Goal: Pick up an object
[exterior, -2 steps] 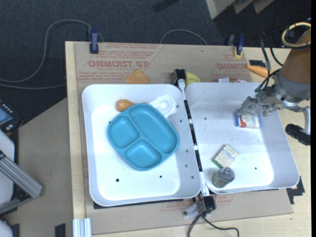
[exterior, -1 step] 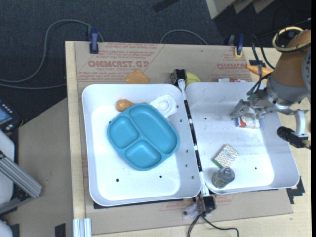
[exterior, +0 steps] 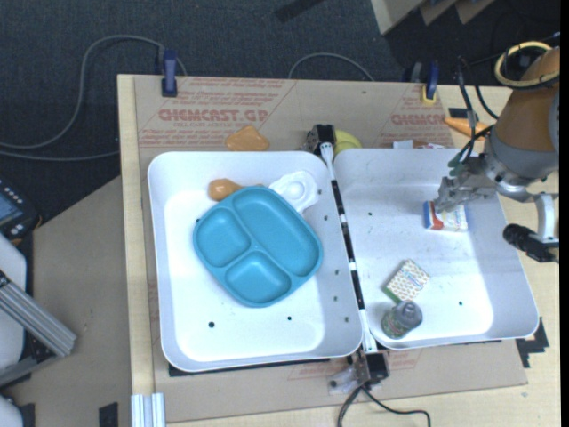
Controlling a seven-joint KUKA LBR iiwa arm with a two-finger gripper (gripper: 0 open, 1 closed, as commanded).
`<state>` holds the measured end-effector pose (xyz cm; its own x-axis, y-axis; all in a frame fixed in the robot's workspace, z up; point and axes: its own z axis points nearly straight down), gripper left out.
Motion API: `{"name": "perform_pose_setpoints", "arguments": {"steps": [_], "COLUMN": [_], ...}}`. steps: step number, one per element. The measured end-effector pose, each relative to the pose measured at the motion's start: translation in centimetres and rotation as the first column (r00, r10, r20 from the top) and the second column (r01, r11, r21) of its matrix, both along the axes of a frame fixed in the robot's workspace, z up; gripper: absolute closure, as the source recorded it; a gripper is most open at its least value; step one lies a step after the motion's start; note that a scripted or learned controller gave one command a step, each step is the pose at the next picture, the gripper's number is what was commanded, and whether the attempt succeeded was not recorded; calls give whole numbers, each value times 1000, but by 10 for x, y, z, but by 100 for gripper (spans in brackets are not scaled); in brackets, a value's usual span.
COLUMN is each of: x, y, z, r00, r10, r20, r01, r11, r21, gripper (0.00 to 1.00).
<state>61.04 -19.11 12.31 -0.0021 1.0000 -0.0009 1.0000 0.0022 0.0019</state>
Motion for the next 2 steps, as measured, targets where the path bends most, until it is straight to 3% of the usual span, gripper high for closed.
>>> {"name": "perform_pose_setpoints", "arguments": {"steps": [1,2], "x": [0,5], "y": [0,-16], "z": [-1,-35], "r00": [1000,1000], "r10": [0,-2], "r20": [-1,2], "r01": [0,2], "r11": [1000,1000], "r21": [0,0], "gripper": [0,0]}}
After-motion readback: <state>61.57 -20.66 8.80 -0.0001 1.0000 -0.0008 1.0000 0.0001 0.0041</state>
